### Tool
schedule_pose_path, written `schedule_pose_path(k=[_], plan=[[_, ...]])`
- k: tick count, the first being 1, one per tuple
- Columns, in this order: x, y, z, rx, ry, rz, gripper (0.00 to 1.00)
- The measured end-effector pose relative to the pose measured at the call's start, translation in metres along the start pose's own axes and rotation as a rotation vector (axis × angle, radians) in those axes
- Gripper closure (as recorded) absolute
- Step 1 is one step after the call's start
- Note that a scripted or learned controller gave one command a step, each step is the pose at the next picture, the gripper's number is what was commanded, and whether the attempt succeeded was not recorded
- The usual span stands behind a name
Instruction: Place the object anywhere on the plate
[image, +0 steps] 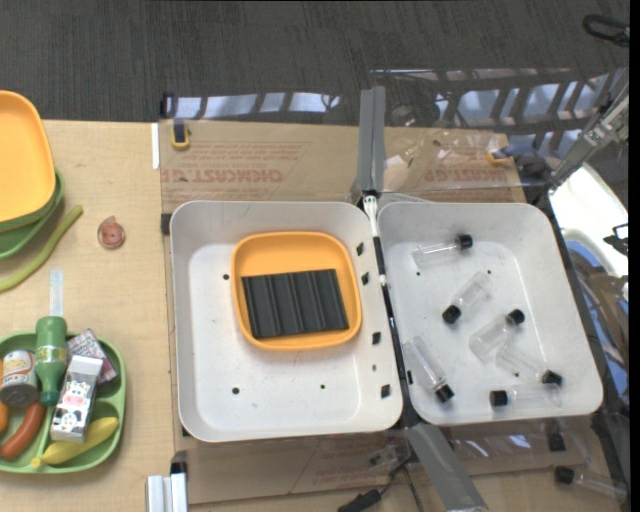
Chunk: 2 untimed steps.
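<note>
The gripper's state cannot be told from this view.

Right bin (400, 215): six clear plastic vials with black caps lie on their sides, scattered and mostly apart from one another.
- One vial (440, 247) lies near the bin's back edge, cap toward the right.
- A second vial (470, 296) lies at the middle.
- A third vial (497, 333) lies just right of the second.
- A fourth vial (425, 368) lies along the left wall toward the front left corner.
- A fifth vial (525, 362) and a sixth vial (510, 397) lie close together near the front right corner.
- The back right corner and the strip along the back left wall are bare floor.

The vials are small, see-through cylinders that are faint against the white bin. Their dark caps are the clearest mark.

Left bin (290, 395): an orange plate (295, 245) with rounded corners sits toward the back, slightly right of centre.
- A black ribbed pad (297, 303) covers most of the plate's floor, leaving only the raised rim showing.
- The front half of this bin and its left strip are open white floor.

The two bins touch along their inner walls.

On the bench to the left, well apart from the bins, are a green tray of toy food (100, 425) and stacked orange and green dishes (20, 160).
</note>
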<state>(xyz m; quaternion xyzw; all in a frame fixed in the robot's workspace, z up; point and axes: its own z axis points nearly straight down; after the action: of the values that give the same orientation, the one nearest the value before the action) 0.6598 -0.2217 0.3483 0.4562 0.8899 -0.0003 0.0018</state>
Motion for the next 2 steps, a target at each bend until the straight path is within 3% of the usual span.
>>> schedule_pose_path(k=[1,2], plan=[[-0.001,0.0,-0.082,-0.001,0.0,-0.314,0.0],[0.017,-0.025,-0.026,-0.001,0.002,-0.627,0.0]])
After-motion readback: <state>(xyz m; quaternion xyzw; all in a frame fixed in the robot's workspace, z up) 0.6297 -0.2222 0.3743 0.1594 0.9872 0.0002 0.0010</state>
